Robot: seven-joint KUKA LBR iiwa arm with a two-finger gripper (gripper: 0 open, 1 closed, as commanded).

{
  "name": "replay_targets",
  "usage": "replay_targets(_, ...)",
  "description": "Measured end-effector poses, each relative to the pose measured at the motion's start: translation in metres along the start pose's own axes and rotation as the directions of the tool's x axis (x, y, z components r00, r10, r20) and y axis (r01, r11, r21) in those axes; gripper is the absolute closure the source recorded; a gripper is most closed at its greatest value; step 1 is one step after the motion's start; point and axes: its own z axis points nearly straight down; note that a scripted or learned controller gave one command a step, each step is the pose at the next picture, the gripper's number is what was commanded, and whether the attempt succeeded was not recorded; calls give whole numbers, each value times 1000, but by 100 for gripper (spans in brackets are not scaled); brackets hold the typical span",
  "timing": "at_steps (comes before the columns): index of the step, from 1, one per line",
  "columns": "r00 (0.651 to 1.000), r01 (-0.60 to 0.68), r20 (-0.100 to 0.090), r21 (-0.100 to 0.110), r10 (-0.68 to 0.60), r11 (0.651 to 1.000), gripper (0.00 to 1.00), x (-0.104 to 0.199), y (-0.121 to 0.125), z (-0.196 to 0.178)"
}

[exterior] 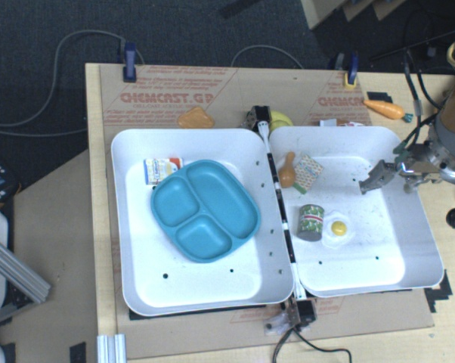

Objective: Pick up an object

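Note:
The right bin (409, 271) holds a small green-labelled can (311, 221) lying beside a toy fried egg (337, 228). Further back, near the divider, lie a brown wooden piece (287, 170) and a patterned packet (307, 172). In the left bin (137, 278) a blue divided plate (205, 209) rests next to a small white carton (160, 169). My gripper (387, 185) hangs over the right bin's far right part, open, with nothing between its fingers. It is well to the right of the can and egg.
On the bench behind the bins lie an orange item (195, 117), a yellow item (280, 119) and a toy carrot (386, 110). Blue clamps (128, 60) grip the bench's back edge. Cables run along the right side.

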Motion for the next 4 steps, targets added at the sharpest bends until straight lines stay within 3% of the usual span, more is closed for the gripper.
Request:
replay_targets(1, 1000, 7, -7, 12, -7, 1000, 0, 74, 15, 112)
replay_targets(2, 1000, 4, 1, -3, -4, 1000, 0, 76, 92, 137)
replay_targets(3, 1000, 1, -2, 9, -1, 1000, 100, 76, 88, 126)
replay_targets(4, 1000, -3, 8, 6, 3, 1000, 0, 70, 88, 125)
